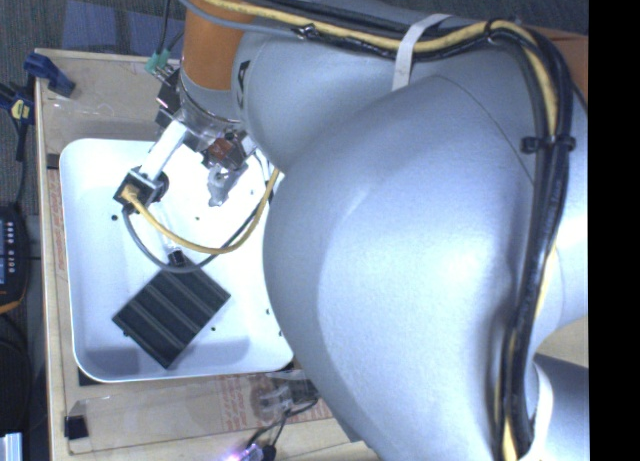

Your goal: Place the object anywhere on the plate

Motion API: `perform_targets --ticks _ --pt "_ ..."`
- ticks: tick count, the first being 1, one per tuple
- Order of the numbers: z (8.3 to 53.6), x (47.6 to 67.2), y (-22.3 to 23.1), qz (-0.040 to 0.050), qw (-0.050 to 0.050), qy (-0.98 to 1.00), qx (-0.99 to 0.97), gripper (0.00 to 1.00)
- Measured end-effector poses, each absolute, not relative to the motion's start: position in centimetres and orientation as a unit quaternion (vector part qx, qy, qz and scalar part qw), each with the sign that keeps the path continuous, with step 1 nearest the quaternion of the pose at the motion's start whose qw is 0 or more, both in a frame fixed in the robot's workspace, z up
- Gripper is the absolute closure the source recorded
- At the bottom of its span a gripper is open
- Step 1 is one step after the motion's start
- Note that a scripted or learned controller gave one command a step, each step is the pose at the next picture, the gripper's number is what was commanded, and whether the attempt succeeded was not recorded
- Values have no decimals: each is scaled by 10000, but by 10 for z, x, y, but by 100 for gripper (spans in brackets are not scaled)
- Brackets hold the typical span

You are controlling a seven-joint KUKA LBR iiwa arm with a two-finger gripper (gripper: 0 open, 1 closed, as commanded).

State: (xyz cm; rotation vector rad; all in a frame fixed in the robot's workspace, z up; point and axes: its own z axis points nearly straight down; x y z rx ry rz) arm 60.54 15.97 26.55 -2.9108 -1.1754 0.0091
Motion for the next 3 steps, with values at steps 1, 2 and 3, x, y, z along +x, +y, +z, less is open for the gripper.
perform_targets --ticks 1,2,3 --pt "173 639 194 55 16 -3743 -9273 0" --pt "114 643 220 42 19 -4637 -8860 0" --pt "235 597 218 12 5 -6359 -7718 0"
